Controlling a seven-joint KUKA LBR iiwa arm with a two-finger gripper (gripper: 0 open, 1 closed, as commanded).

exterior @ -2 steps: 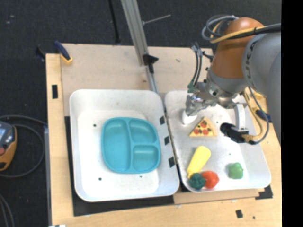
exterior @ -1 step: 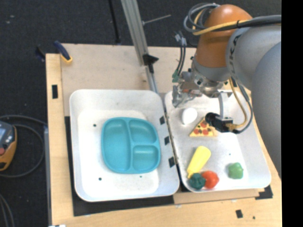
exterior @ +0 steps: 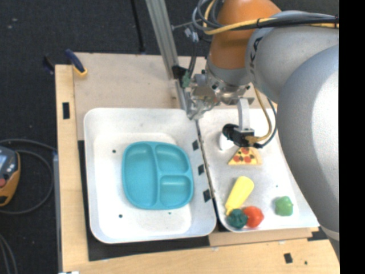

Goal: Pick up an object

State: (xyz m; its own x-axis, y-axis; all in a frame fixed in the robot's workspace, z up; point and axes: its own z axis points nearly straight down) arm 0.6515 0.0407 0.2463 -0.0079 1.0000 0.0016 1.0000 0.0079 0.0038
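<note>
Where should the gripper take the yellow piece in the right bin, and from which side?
Judging by shape: grip the yellow piece across its narrow middle, coming straight down. It lies flat and elongated, slanted in the right bin, so set the fingers across its long axis. Its lower end meets the green and red pieces; stay above them.

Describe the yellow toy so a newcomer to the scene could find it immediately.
Start at the right white bin, under the grey arm. Near its front lies the yellow toy, long and slanted, below the pizza slice. It alone is plain yellow; its neighbours are red or green.
</note>
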